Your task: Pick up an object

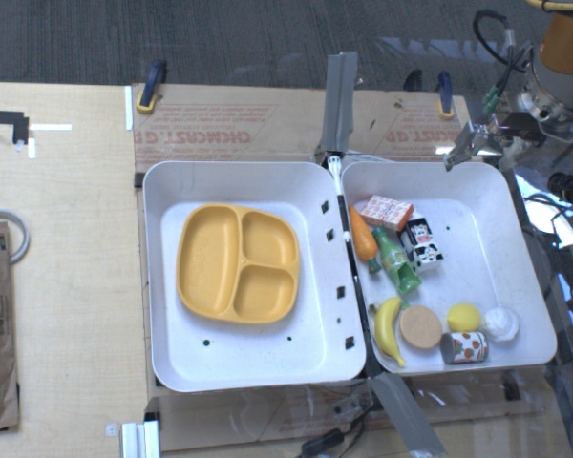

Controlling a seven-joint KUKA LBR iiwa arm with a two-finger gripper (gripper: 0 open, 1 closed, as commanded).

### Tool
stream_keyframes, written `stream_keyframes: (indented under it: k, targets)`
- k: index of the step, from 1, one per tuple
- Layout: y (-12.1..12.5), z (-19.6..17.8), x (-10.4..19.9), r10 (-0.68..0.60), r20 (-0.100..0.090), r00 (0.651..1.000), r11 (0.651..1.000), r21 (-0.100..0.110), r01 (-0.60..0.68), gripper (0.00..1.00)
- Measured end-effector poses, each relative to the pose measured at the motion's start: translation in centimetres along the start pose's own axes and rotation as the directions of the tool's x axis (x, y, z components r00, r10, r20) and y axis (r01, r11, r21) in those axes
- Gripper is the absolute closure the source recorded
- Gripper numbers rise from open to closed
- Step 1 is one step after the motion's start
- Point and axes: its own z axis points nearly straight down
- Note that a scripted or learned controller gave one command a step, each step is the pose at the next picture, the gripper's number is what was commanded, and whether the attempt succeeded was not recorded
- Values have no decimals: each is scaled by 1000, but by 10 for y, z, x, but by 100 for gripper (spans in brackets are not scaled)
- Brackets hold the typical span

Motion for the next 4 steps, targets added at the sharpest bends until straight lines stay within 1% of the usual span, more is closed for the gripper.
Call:
stream_keyframes:
  k: [1,2,3,4]
  targets:
    - [-16,112,-40,22,0,1000,1000,0,-22,0]
    - [-12,187,20,16,0,1000,1000,-2,-16,0]
    - [-11,177,19,19,0,1000,1000,-4,-19,100]
    - [-28,110,-1,-257,2,966,966,-4,257,100]
